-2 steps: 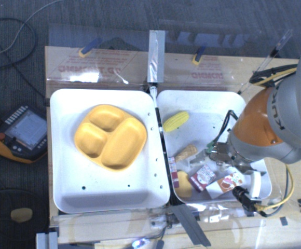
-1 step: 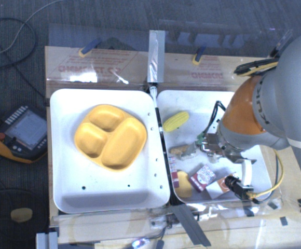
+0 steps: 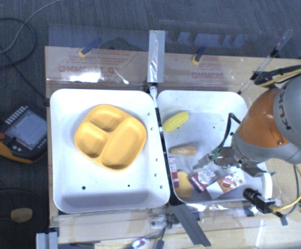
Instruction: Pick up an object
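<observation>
The right bin (image 3: 213, 100) holds a yellow corn cob (image 3: 175, 121) near its far left and a tan bread roll (image 3: 183, 150) in the middle. A dark red packet (image 3: 203, 179), a red-and-white packet (image 3: 230, 182) and a yellow round piece (image 3: 183, 185) lie along its near side. My gripper (image 3: 208, 161) hangs low over the bin, just right of the roll and above the dark red packet. Nothing visible is held in it.
The left bin (image 3: 67, 191) carries a large yellow divided plate (image 3: 110, 136). A metal divider (image 3: 156, 61) stands between the bins at the back. The arm's orange band (image 3: 262, 126) covers the right bin's right side. A handheld pendant (image 3: 21, 134) lies on the floor at left.
</observation>
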